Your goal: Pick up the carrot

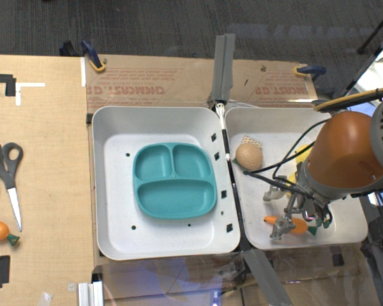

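Camera view: gripper [285, 227] sat over small orange carrot [296, 225], apparently straddling it; grip state unclear. Close squarely mid-body.

Two bins sit side by side on the bench [38, 171]. The left bin [108, 190] holds a divided plate [175, 180] at its centre. The right bin [345, 231] holds a carrot [287, 224] near its front wall, directly under the gripper [288, 220], and a round object [248, 155] at its rear left. Scissors [7, 174] lie on the bench left of both bins.
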Robot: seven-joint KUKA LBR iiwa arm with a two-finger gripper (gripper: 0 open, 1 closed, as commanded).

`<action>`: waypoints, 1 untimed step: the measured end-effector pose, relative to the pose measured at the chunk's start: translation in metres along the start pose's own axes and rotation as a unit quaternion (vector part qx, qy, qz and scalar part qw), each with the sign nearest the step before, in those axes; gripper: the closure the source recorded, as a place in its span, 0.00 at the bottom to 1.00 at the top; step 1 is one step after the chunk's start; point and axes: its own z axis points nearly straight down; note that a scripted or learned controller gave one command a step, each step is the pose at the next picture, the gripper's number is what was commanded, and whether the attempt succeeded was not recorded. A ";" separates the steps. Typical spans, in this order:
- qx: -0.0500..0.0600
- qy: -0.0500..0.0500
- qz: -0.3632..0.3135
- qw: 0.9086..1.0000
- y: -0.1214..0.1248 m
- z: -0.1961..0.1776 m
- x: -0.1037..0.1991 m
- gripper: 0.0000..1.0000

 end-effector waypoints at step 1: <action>0.000 0.001 0.015 1.000 0.005 0.001 0.003 0.00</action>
